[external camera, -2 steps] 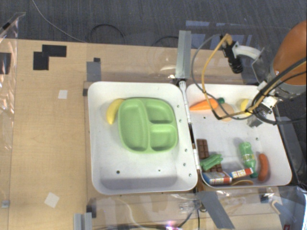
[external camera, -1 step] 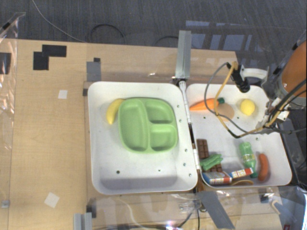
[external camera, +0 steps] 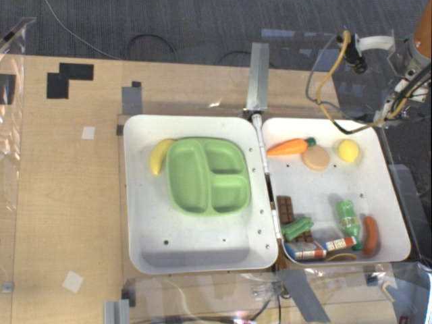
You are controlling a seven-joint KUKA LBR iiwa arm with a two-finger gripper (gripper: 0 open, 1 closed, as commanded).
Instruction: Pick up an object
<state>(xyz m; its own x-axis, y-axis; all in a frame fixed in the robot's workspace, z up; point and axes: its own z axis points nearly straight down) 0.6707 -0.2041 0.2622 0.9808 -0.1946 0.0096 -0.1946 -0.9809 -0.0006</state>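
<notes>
Objects for picking lie in my right bin [external camera: 378, 181], down and left of my end effector [external camera: 398, 106] at the far right corner; its opening I cannot tell. Largest first: green sectioned plate [external camera: 206, 175] in the left bin [external camera: 145, 248], tapered carrot [external camera: 290, 147] lying crosswise, round lemon [external camera: 348, 152].

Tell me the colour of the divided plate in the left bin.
The divided plate is light green, seen plainly in the camera view, with a yellow banana beside it.
</notes>
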